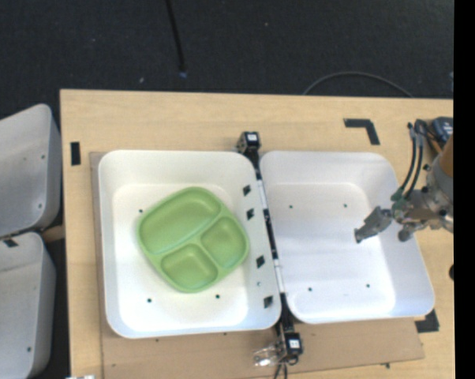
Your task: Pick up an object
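Your tool (pixel 377 226) hangs over the right bin (pixel 332 294); its grip I cannot tell. The plate (pixel 192 238), well left of it, looks light, stiff and slick, so take its rim.

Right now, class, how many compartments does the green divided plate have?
3. The green divided plate, lying in the left bin, has one large compartment at its upper left and two smaller ones along its lower right side. None looks hidden.

No text, label or number can be read anywhere. The worktop (pixel 182 121) carries only plain black corner marks, without letters.
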You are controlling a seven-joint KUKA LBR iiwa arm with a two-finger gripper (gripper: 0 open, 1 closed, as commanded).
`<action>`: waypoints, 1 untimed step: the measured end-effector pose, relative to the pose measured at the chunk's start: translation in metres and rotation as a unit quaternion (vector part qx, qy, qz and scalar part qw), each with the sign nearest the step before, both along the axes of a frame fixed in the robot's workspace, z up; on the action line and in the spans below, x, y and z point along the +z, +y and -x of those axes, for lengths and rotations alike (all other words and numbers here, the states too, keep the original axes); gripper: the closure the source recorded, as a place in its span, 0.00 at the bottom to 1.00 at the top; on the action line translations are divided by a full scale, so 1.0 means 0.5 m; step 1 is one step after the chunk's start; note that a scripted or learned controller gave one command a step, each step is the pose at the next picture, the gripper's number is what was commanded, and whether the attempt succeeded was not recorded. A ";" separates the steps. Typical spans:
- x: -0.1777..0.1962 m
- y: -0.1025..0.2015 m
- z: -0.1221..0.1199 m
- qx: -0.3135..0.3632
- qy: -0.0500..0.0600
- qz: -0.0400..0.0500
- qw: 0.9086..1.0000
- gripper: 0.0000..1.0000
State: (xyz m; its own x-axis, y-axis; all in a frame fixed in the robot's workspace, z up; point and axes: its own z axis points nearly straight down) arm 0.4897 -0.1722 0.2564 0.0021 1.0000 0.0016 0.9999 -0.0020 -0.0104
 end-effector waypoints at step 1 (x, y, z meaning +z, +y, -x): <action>0.012 0.001 -0.005 0.002 -0.006 0.001 1.000 0.00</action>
State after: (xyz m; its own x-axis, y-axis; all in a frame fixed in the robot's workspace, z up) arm 0.4920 -0.1719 0.2622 -0.0012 1.0000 -0.0011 1.0000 0.0012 0.0011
